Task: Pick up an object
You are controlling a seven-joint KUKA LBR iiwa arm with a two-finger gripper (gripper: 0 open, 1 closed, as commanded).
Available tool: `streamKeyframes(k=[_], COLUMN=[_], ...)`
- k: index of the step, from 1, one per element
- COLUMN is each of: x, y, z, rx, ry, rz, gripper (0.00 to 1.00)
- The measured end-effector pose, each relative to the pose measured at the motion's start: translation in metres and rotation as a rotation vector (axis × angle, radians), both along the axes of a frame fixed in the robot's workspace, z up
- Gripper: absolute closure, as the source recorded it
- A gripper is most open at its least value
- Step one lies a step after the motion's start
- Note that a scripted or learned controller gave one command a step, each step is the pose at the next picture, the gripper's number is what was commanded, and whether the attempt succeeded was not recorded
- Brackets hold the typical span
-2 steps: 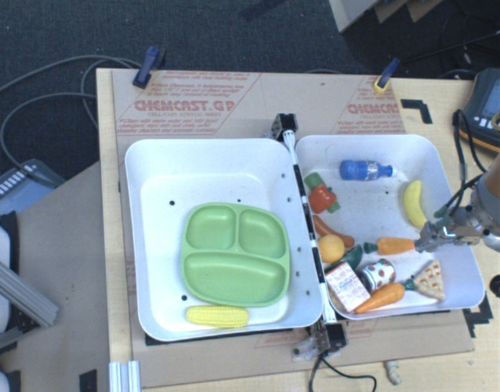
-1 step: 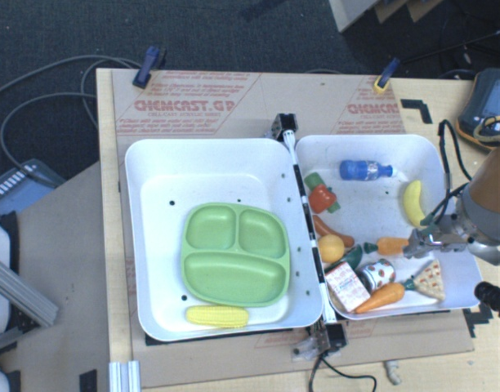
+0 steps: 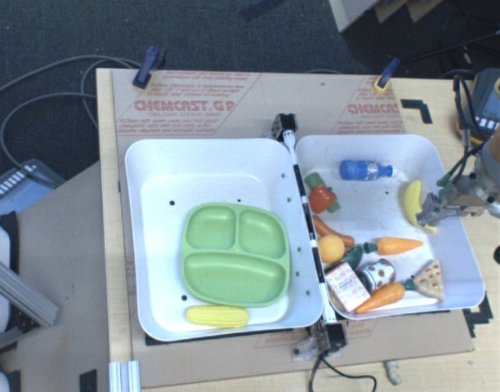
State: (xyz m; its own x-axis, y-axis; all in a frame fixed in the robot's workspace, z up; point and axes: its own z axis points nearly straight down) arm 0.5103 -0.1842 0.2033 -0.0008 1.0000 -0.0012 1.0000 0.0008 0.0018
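Gripper (image 3: 432, 211) sits just beside the banana (image 3: 412, 202); jaws' state cannot be told. Descent should straddle the banana's narrow width squarely.

Two white bins (image 3: 144, 219) (image 3: 458, 260) side by side on bench. One green divided plate (image 3: 234, 254). One corn cob (image 3: 217, 317). One blue bottle (image 3: 365, 170). One banana (image 3: 412, 202). Two carrots (image 3: 399, 246) (image 3: 381, 297). One red pepper-like piece (image 3: 322, 198). One pizza slice (image 3: 430, 280). One small carton (image 3: 344, 284). Two blue clamps (image 3: 147, 66) (image 3: 386, 74) at board's far edge. A few more small items in right bin, too jumbled to count.
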Motion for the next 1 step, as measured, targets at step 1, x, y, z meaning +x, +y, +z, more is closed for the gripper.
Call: streamKeyframes(k=[1], x=[-0.0017], y=[-0.0056], z=[0.0234], rx=[-0.001], ry=[-0.001], rz=[0.000], gripper=[1.00])
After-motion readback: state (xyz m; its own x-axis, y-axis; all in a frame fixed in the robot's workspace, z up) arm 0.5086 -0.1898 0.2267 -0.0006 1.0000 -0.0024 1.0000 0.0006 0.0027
